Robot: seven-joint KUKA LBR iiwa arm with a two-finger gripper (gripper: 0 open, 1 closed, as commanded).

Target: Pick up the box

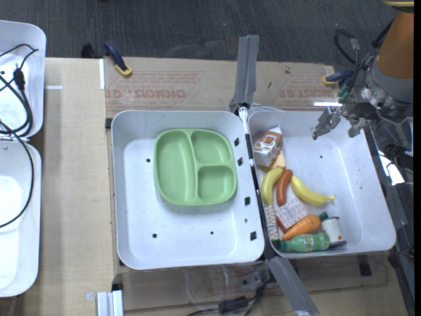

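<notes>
The task is sitting at its very start: the box, a small brown and white carton, is lying untouched in the right bin, tucked up against the bin's left wall near the far corner. The gripper is hovering over the far right part of that same bin, well apart from the box, and its two fingers are standing spread with nothing between them, though the view of them is small and cluttered by cables, so the gap is probably a fair reading rather than a certain one. Just below the box a yellow banana and a red sausage are lying side by side, with a second banana, a carrot, a green bottle and a flat patterned packet crowding the near end. The left bin is holding a green divided plate. Everything is left to do: crossing toward the left wall, descending over the box, closing and lifting.
</notes>
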